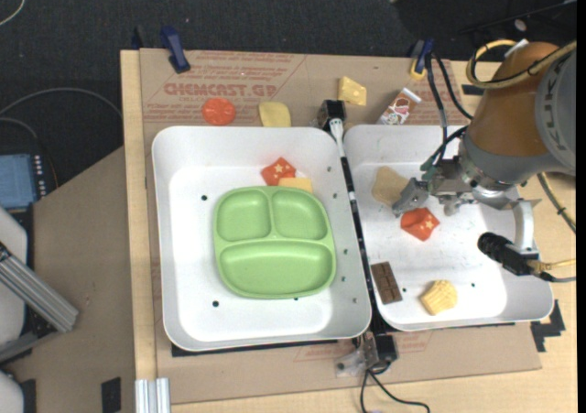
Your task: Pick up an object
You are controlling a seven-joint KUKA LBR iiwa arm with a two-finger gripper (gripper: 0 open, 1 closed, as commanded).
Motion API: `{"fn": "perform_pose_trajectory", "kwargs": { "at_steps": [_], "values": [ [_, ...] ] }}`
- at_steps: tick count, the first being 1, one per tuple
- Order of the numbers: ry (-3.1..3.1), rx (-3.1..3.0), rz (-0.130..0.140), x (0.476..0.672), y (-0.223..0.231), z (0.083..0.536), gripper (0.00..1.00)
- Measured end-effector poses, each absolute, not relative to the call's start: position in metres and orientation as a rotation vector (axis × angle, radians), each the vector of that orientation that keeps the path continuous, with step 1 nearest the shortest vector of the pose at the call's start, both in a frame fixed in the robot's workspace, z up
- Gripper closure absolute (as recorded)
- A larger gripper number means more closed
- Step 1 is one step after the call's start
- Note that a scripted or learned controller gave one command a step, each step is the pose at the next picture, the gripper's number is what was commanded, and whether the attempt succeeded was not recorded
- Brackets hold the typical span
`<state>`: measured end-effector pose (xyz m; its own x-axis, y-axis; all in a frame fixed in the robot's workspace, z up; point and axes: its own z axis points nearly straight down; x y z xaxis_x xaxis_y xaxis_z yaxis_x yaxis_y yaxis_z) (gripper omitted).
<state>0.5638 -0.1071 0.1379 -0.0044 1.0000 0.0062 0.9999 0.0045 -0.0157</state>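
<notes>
- The gripper (417,198) hangs low in the right bin (476,297); whether its jaws are apart or together I cannot tell.
- Just below them lies the red block (419,224), apart from them, probably the target.
- Beside them, to the upper left, lies a tan piece (388,184).
- Further below rests a yellow block (439,296).
- Far left sits the green divided plate (273,243), probably not involved.

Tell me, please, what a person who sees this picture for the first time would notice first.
The big green divided plate in the middle of the left bin catches the eye first. Next comes the arm's orange band at the right, with the gripper low over the right bin, just above a red block. Small food toys also lie on the cardboard behind the bins.
</notes>
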Motion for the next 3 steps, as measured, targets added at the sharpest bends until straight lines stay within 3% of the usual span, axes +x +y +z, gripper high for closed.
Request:
{"fn": "perform_pose_trajectory", "kwargs": {
  "at_steps": [1, 2, 3],
  "values": [
    [-2.215, -2.218, 0.006, 0.568, -0.121, 0.081, 0.0],
    [-2.22, -2.224, -0.001, 0.57, -0.122, 0.095, 1.0],
    [-2.22, -2.224, 0.0, 0.57, -0.122, 0.095, 0.0]
  ]
}}
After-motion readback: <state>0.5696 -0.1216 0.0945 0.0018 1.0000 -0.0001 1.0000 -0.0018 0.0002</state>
